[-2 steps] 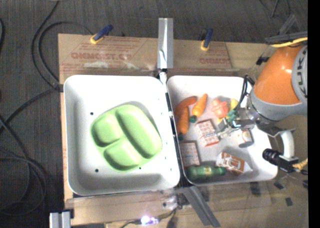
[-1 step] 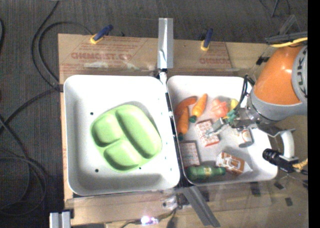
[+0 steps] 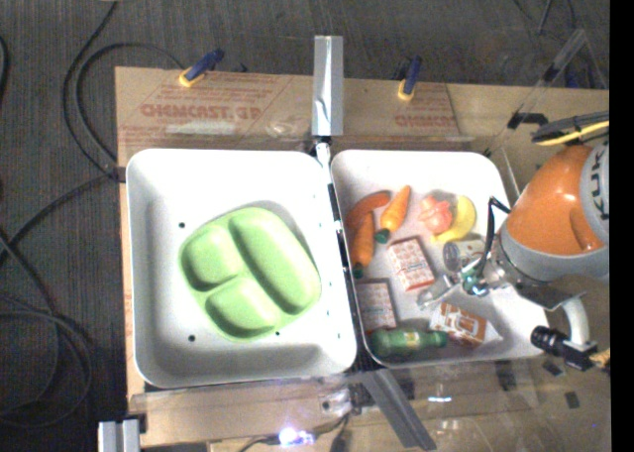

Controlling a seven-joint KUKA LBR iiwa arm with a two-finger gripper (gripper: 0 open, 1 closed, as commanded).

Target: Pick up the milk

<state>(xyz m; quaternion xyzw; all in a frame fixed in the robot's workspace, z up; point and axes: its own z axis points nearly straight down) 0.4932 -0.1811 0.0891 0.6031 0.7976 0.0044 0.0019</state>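
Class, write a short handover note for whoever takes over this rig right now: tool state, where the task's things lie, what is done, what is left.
Tool: low inside the right bin, among the items; it holds nothing that I can see.
Milk: probably the small carton lying flat mid-bin, left of the tool; label too small to confirm.
Left bin: holds a green tray.
Done: arm has reached into the right bin.
Left: grasp and lift the milk.

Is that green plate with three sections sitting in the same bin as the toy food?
No, the green three-section plate lies alone in the left white bin, while the toy food is in the right white bin.
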